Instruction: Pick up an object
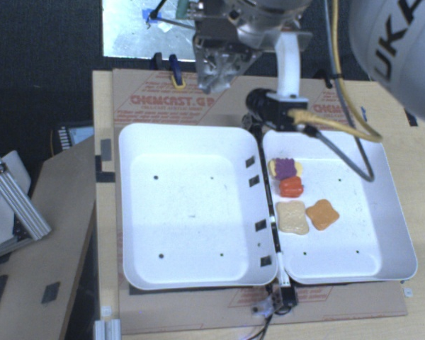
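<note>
Camera view: gripper (214, 76) is seen raised above the bench beyond the left bin (138, 144); nothing is seen between its fingers, and their spread cannot be told. Step judged pre-approach. Objects lie clustered in the right bin (382, 190) near the divider: purple piece (286, 167), red piece (291, 186), beige slab (292, 217), orange piece (322, 214). A move right and down is needed. Close packing and the yellow cable (340, 127) may hinder.

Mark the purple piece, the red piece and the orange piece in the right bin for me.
purple piece (286, 167): camera view, its top face.
red piece (291, 186): camera view, its middle.
orange piece (322, 214): camera view, its centre.
</note>
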You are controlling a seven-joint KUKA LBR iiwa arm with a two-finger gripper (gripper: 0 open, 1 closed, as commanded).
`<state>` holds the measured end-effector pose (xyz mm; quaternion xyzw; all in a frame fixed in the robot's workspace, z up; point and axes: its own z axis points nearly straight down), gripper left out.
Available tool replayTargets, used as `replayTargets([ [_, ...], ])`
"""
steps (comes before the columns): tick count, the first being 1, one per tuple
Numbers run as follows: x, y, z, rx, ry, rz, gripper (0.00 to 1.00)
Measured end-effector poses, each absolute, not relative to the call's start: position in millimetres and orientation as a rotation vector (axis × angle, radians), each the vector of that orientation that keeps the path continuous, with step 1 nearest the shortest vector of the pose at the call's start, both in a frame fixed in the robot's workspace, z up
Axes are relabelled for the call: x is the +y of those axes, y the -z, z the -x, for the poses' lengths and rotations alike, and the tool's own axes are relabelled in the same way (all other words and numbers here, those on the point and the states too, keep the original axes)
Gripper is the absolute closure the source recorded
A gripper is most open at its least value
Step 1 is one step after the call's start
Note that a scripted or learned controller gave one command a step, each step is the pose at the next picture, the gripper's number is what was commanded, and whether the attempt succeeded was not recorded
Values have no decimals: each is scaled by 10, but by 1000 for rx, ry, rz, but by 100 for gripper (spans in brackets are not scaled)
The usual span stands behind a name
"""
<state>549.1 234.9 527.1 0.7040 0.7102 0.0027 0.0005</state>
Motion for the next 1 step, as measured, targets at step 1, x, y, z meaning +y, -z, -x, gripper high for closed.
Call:
replayTargets([
  [1, 2349, -5264, -5491, 2232, -7, -2210, 0],
])
